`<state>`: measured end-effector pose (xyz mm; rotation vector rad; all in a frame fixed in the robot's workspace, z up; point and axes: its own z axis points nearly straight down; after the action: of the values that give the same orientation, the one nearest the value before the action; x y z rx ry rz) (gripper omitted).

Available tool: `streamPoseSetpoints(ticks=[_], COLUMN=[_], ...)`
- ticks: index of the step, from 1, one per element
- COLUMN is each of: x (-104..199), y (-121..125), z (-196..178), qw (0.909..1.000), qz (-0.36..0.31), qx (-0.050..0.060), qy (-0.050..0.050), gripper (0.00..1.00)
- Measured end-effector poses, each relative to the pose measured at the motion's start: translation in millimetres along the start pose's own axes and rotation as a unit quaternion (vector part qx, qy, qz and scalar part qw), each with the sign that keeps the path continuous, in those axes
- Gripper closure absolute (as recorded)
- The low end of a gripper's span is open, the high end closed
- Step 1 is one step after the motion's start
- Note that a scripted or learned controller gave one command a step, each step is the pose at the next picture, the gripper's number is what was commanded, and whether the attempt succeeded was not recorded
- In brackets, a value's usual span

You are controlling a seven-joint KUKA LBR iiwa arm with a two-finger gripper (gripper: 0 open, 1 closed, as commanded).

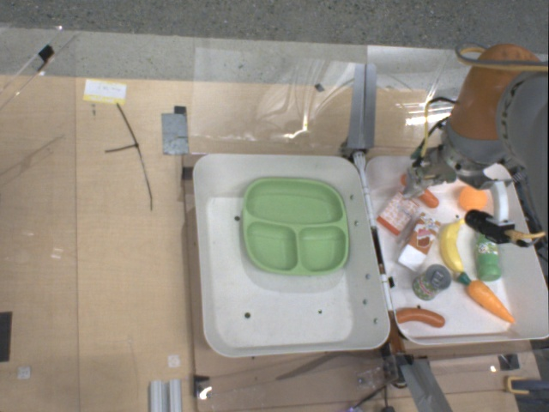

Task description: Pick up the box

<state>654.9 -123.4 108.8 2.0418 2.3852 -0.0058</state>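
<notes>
Jaws (420, 178) above box (397, 214) in right bin (515, 324), grip state unclear

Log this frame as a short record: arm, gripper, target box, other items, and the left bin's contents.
arm: grey with orange band, reaching in from the right over the right bin
gripper: low at the bin's far left corner, above the box; finger state not discernible
box: small, red and white, lying in the right bin, not lifted
other items in right bin: banana, carrot, sausage, can, green bottle
left bin: holds a green divided plate
</notes>
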Motion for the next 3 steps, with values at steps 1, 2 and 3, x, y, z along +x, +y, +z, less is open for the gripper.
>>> streamPoseSetpoints(ticks=[1,2,3], x=[0,11,20], y=[-2,-30,-71], z=[2,10,10], qw=[1.0000,0.9971,0.9979], qz=[0.000,-0.076,-0.064], qx=[0.002,-0.010,-0.011], qy=[0.000,-0.002,-0.001], gripper=[0.00,0.00,0.00])
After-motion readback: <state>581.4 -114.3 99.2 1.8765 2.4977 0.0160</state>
